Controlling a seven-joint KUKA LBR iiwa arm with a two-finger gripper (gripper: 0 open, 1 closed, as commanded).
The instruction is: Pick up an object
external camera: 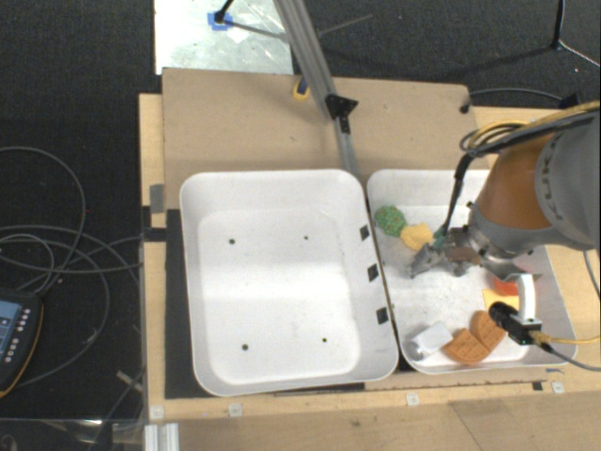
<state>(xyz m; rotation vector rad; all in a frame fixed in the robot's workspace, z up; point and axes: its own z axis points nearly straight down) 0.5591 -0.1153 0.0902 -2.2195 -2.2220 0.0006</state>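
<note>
My gripper (425,259) hangs low over the middle of the right bin (441,188), reaching in from the right under the orange-banded wrist. Just up and left of it lies a yellow object (416,237), close to the gripper tip. A green bumpy object (390,220) sits beside the yellow one, near the bin's left wall. At the bin's front lie a brown waffle-like piece (474,339) and a small white object (430,338). A red and yellow item (500,292) shows partly under the wrist.
The left bin (202,195) stands next to the right one, with black clips along the shared wall. A grey pole (310,45) slants down from the top to the bins' back edge. Cables trail off the bench at left.
</note>
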